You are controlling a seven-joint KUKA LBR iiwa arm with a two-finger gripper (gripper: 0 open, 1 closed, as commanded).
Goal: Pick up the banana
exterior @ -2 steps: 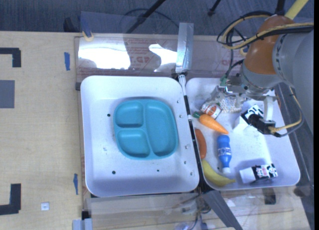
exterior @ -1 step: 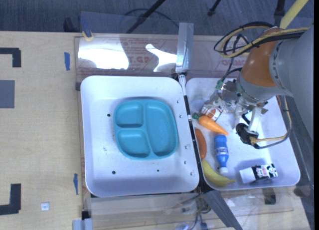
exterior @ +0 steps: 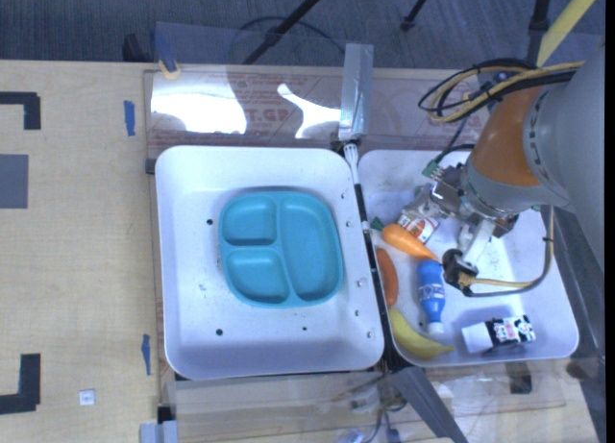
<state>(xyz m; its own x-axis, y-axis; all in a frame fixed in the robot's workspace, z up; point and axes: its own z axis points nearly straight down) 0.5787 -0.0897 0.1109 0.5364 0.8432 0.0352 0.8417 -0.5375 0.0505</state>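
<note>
Banana (exterior: 413, 336) lies in the right bin (exterior: 553, 321), apart from the jaws.

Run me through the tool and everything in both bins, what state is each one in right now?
banana: lying flat, front left of the right bin, not gripped.
blue bottle: on its side, white cap on, pointing at the banana.
carrot: lying flat.
blue plate: right way up, in the left bin.
tool: over the right bin, apart from the banana.
</note>
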